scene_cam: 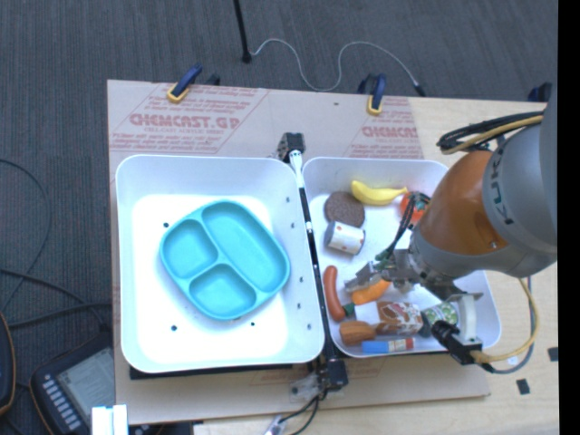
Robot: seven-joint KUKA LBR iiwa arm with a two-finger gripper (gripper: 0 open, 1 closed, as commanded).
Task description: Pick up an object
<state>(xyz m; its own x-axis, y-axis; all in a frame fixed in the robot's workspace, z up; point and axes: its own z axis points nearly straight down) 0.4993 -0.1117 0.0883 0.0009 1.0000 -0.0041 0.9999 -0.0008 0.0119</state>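
Low over the right bin point(319, 243), the gripper point(381, 275) hangs above the carrot point(370, 292) and the sausage point(333, 293), probably because the food lies crowded there; whether it is open or closed cannot be told.

the right bin point(319, 243) holds a jumble: a yellow banana point(376, 192) at twelve o'clock, a brown round piece point(344, 208) just below it, a white cylinder point(345, 236) on its side, a red sausage point(334, 292) at eight o'clock, an orange carrot point(370, 292) beside it.
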